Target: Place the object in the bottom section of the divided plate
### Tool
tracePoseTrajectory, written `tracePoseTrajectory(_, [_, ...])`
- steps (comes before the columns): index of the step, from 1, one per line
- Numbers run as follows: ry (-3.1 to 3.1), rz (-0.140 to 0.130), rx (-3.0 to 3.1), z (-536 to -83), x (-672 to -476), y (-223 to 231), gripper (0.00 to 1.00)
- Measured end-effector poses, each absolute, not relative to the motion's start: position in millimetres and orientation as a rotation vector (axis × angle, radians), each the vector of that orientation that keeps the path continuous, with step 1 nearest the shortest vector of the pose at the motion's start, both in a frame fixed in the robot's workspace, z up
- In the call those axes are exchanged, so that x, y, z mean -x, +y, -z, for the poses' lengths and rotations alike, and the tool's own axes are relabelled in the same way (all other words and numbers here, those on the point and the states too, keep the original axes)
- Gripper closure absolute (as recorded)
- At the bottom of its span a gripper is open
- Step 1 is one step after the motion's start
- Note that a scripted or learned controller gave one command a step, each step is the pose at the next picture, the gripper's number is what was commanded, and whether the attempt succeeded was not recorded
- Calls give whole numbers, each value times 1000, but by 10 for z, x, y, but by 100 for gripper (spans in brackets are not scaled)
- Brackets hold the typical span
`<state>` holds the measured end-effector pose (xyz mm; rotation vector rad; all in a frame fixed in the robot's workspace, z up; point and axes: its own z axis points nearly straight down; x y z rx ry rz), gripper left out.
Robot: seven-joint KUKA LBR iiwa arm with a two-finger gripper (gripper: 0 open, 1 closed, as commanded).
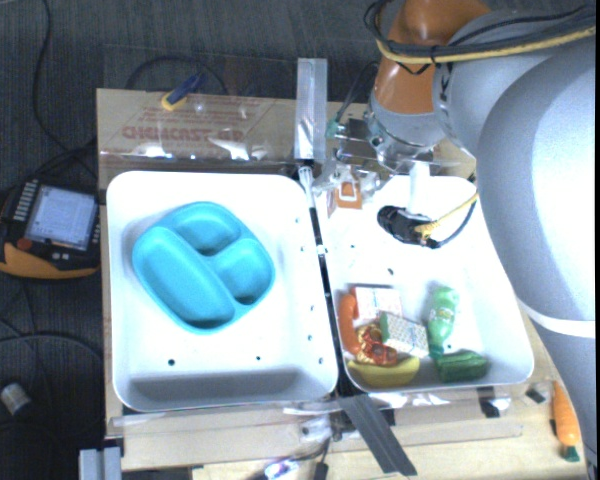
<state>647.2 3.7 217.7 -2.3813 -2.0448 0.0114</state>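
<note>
Camera view: white bins [130,368] over dark carpet [40,68]

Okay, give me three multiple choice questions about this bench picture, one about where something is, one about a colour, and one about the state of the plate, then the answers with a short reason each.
1. In which bin does the divided plate lie?
A. the left bin
B. the right bin
C. outside both bins

2. What colour is the divided plate?
A. red
B. light blue
C. yellow

3. What do the plate's sections hold?
A. a banana
B. a green bottle
C. nothing that shows

Answers:
1. A, the plate rests in the left bin, while the heap of items lies in the right bin.
2. B, all of its surface is light blue against the white bin.
3. C, all sections show bare blue; the green bottle and the yellow piece sit in the right bin, near its front edge.
</note>
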Motion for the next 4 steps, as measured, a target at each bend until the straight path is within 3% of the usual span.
tracePoseTrajectory(1, [-1903, -14, 2495, -1790, -6677, 651, 100])
tracePoseTrajectory(2, [-2240, -13, 2201, -1801, -6684, 323, 100])
tracePoseTrajectory(3, [-2255, -12, 2182, -1607, -6677, 1336, 100])
tracePoseTrajectory(4, [-2379, 4, 2054, -1261, -6231, 1585, 100])
